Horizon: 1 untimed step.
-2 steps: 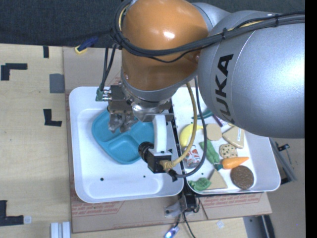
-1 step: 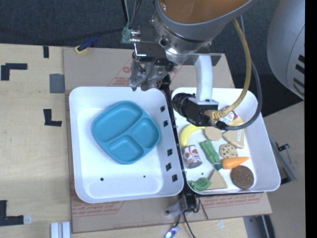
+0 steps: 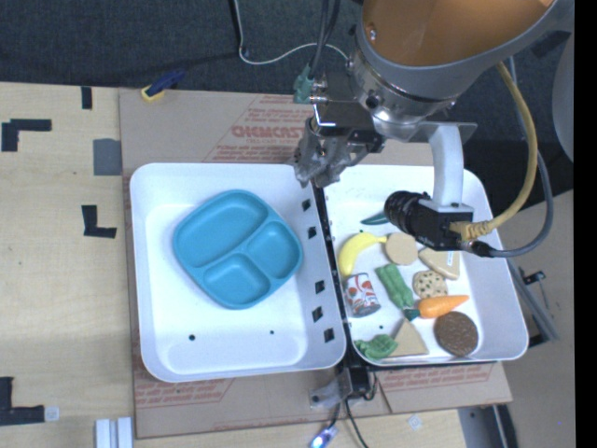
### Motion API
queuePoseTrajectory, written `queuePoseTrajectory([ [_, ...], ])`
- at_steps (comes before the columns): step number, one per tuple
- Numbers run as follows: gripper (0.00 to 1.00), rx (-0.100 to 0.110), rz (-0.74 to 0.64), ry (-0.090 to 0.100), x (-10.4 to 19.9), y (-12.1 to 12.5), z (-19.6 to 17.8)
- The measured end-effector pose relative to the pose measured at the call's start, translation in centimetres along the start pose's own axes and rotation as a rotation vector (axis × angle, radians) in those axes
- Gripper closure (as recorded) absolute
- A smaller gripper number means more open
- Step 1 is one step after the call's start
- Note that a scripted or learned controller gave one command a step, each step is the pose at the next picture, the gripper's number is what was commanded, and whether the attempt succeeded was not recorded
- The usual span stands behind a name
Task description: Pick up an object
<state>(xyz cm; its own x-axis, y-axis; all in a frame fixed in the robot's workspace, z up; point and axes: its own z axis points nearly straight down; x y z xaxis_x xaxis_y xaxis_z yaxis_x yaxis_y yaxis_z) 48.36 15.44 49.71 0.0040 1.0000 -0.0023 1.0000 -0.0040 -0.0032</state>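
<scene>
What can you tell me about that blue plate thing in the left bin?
The blue tray is a light blue plate with rounded corners, plastic by its look, divided by raised ridges into three compartments: one large and two smaller. Nothing lies in any of them. It lies flat on the floor of the left bin, turned at a slant to the bin's walls and sitting toward the far half. Nothing else touches it; the toy food is all in the other bin.

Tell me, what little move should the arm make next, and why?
Probably a short slide toward the right bin, then down. The gripper hangs over the divider between the two bins, above the far end, with nothing seen in it. The toy food, such as the banana and the carrot, lies in the right bin; the left bin holds a blue plate.
</scene>
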Motion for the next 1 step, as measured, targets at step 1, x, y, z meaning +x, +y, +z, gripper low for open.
queuePoseTrajectory([
  [1,1.00,-0.001,-0.006,0.001,0.36,0.01,-1.06],
])
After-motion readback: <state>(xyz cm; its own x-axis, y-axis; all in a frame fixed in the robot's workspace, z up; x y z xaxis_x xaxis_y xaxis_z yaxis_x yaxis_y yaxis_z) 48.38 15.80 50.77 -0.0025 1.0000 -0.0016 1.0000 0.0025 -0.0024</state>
